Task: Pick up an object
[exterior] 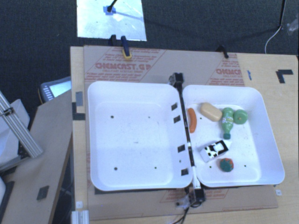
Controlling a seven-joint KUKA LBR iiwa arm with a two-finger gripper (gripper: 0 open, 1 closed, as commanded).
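The right bin (261,106) holds several small objects. An orange hot dog shape (192,119) lies along its left wall. A tan bread roll (210,111) sits near the back. Beside it lies a green bottle (227,122) with a green ball (240,117) touching it on the right. A black-and-white cow-patterned block (215,150) rests toward the front, and a red-and-green strawberry-like item (226,164) sits just in front of it.
The left bin (93,125) stands beside the right one, joined by a row of black clips (180,134). Both rest on a cardboard sheet (154,64) on the wooden bench. A shiny metal plate (111,13) lies on the floor behind.
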